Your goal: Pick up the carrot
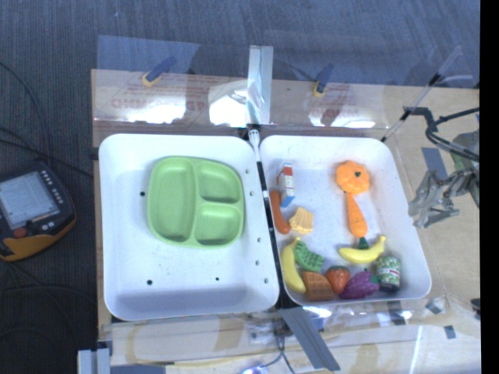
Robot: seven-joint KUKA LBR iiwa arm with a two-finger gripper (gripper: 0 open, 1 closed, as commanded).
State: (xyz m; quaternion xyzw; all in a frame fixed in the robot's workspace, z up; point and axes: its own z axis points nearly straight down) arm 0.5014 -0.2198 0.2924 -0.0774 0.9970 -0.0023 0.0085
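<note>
The carrot (356, 216) is a slim orange piece lying lengthwise in the right-hand bin (394, 170), just below a round orange fruit (352, 176) and above a small banana (362, 252). My gripper (433, 199) is a grey metal shape hanging outside the right bin's right wall, over the bench. It is about a hand's width right of the carrot and touches nothing in the bin.
The right bin also holds a white and red bottle (287, 181), an orange sausage (278, 211), a green can (387, 273), purple grapes (359, 284), a strawberry (337, 277) and a second banana (290, 265). A green divided plate (195, 201) lies in the left bin (125, 271).
</note>
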